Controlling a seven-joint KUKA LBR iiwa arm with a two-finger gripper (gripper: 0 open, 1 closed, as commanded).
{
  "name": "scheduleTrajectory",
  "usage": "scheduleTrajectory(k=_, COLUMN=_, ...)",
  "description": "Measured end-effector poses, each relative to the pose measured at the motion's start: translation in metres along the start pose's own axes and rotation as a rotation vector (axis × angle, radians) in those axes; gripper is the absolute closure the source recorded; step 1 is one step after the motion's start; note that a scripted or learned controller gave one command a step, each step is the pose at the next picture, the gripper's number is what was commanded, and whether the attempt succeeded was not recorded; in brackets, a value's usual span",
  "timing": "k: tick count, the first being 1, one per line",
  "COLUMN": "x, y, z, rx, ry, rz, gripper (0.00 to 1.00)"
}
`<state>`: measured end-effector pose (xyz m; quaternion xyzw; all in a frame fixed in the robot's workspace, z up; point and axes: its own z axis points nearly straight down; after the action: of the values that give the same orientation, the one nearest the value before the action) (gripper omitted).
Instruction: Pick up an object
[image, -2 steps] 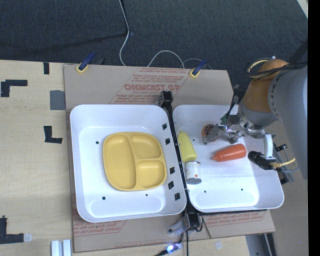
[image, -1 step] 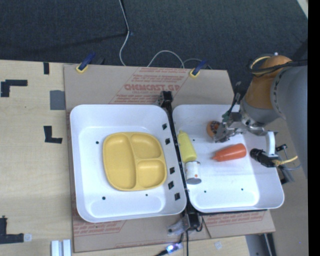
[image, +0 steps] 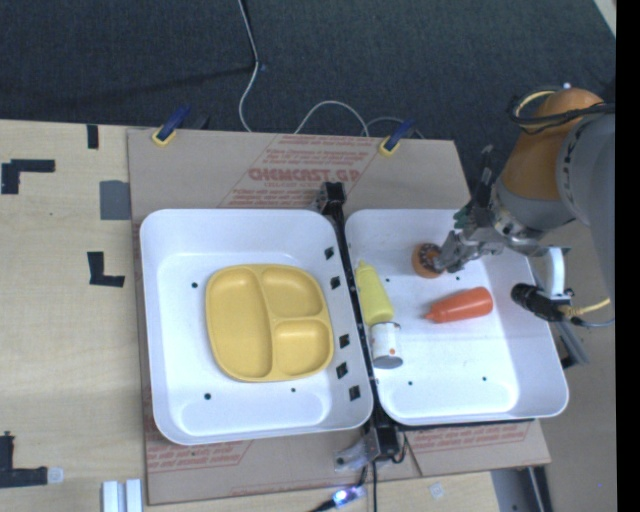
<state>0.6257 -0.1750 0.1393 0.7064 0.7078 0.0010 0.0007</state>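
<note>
Two white bins sat side by side on a cardboard sheet (image: 300, 170) laid over the wooden bench (image: 60, 320). The left bin (image: 170, 250) held a yellow tray (image: 268, 322) with three compartments, lying flat near its middle.

The right bin (image: 500, 385) held the smaller things. A yellow bottle (image: 375, 297) lay along the bin's left wall, next to the divider between the bins, and a small white cylinder (image: 386, 343) with an orange mark lay just below it, end to end and seemingly touching. An orange carrot (image: 461, 306) lay near the middle of the bin, tilted slightly, well apart from the bottle. A small round brown thing (image: 428, 261) sat above the carrot, toward the far wall.

The arm (image: 545, 170) reached in from the right, its orange band high over the bin's far right corner. The gripper (image: 452, 252) was down just beside the brown thing, at its right edge, maybe touching it. I could not tell whether the jaws were apart or together; the fingertips were too small and dark to make out. Nothing was visibly lifted.
</note>
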Motion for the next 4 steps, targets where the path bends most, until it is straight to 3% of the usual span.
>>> scheduleTrajectory(k=1, x=-0.003, y=0.001, z=-0.063, rx=-0.002, ry=-0.002, rz=0.0, gripper=1.0)
scheduleTrajectory(k=2, x=-0.002, y=0.001, z=-0.063, rx=0.003, ry=-0.001, rz=0.001, gripper=1.0)
scheduleTrajectory(k=4, x=0.118, y=0.001, z=-0.076, rx=0.003, ry=0.001, rz=-0.005, gripper=1.0)
